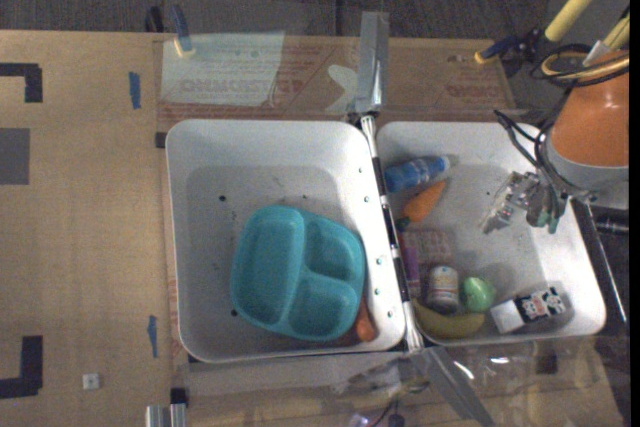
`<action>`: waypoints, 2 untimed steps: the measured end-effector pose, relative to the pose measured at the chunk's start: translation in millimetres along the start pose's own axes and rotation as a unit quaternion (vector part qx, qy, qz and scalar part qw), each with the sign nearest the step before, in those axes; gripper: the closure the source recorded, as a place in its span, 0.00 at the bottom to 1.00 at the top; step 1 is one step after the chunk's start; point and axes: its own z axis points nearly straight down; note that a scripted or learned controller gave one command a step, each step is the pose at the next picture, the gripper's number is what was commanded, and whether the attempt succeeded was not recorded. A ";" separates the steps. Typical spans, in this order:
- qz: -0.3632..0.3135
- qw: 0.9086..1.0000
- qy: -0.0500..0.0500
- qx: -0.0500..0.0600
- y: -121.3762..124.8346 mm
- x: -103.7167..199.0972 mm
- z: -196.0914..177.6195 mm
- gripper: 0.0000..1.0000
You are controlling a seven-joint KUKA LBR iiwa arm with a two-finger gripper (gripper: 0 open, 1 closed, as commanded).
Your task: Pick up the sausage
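Camera view. Sausage point(365, 325), judged to be the reddish-orange piece at the lower right corner of the left bin point(190, 245), touching the teal plate point(295, 275). It is probably light, smooth and slippery, so it is best gripped across its middle. Hand point(525, 205) hangs over the right bin point(585, 260), well apart from the sausage; whether it is wide or narrow cannot be told. No writing is legible.

On the worktop point(80, 215) the left bin point(190, 155) holds a teal divided tray point(297, 272), while the right bin point(575, 315) holds a blue bottle point(415, 172), a carrot point(425, 201), a can point(442, 287), a banana point(450, 322) and a green fruit point(478, 293), with the tool point(525, 202) hovering at three o'clock.
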 end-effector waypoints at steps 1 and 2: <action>-0.099 0.995 0.007 0.002 -19.6 -41.6 -118.2 1.00; -0.226 0.974 0.008 0.000 -19.8 -35.7 5.7 1.00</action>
